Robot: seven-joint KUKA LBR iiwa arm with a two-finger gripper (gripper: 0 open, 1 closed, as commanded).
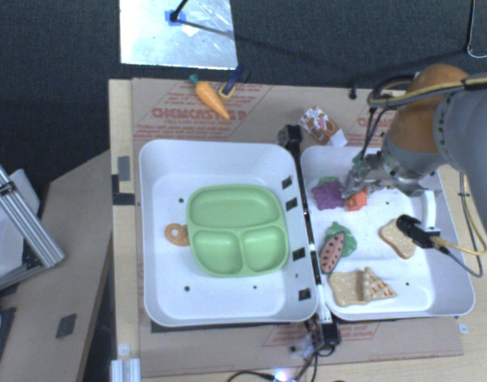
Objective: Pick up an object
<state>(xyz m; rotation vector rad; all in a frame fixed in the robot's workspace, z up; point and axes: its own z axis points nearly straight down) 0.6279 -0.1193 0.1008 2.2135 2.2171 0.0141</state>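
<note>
My gripper (356, 188) reaches down into the back left of the right bin (446, 293). Its tip sits over a small orange piece (356, 201), beside a purple grape bunch (329, 192). The wrist hides the fingers. Further forward in this bin lie a slice of toast (398, 239), a green-and-orange corn-like piece (335, 247), a bread slice (347, 286) and a pizza wedge (378, 285).
The left bin (160, 181) holds a green divided plate (234, 229) and a small brown pretzel (177, 235). A toy carrot (212, 99) and a small packet (318, 125) lie on the cardboard behind the bins. A black divider (301, 213) runs between the bins.
</note>
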